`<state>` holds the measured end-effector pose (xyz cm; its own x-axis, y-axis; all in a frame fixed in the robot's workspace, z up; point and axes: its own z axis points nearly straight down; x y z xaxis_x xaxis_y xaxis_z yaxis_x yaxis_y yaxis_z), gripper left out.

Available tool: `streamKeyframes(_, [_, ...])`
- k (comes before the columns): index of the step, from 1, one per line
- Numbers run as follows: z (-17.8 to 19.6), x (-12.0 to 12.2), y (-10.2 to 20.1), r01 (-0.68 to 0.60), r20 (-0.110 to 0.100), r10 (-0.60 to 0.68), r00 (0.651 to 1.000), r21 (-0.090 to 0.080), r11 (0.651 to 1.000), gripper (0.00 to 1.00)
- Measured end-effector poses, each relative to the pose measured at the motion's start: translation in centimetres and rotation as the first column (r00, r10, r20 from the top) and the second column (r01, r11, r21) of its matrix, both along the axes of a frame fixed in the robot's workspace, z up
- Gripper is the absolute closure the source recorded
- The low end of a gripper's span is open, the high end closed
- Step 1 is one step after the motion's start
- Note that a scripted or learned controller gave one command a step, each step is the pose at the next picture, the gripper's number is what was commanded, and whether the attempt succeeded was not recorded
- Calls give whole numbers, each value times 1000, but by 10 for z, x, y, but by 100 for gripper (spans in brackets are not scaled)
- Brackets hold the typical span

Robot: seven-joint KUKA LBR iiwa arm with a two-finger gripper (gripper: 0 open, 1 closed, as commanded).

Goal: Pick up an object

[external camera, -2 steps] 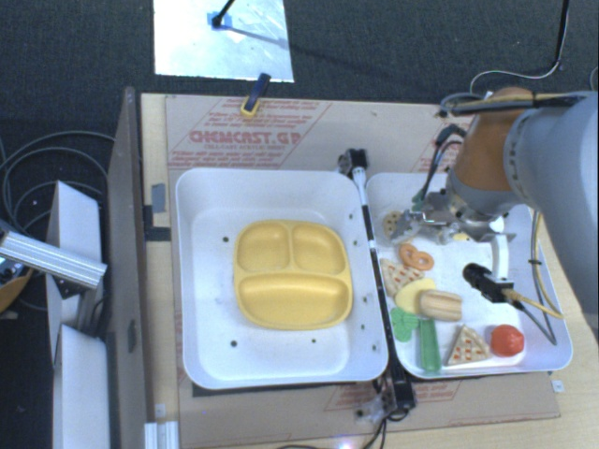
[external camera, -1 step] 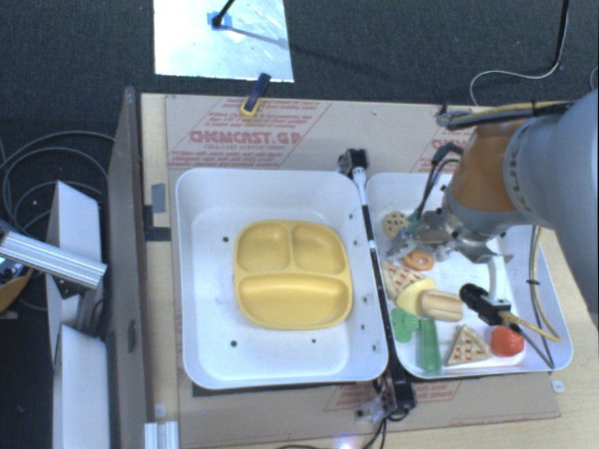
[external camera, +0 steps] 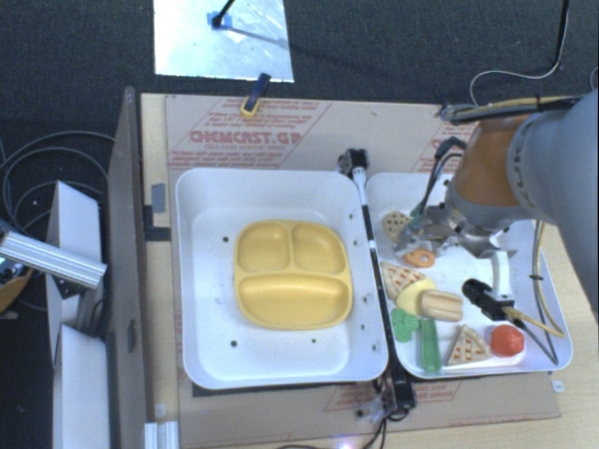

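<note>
Looking down from the camera above, two white bins sat side by side on the worktop (external camera: 281,120). The left bin (external camera: 201,251) held a yellow tray (external camera: 292,274), smooth plastic with three rounded dips. The right bin (external camera: 547,307) held the toy food. The arm (external camera: 524,171) reached in from the right, and its gripper (external camera: 421,237) hung low over the bin's top left part, just above an orange ring (external camera: 421,258) and beside a waffle (external camera: 396,223). I could not tell if the gripper was released or clenched, and nothing showed between its tips.

Nearby lay a pizza slice (external camera: 402,277), a bread roll (external camera: 430,302), a green pod (external camera: 426,342), a second slice (external camera: 466,347) and a red tomato (external camera: 507,340). They looked like hard, shiny plastic, so they might slip.

To do this step well, I think the gripper should come straight down on one toy, like the ring, squeeze its sides and lift slowly. The toys were crowded, so it should not bump the others.
</note>
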<state>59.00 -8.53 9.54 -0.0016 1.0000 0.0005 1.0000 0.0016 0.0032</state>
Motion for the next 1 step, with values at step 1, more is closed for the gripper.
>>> streamKeyframes(1, [95,-37,57,-8,4,8,1000,3,1000,100])
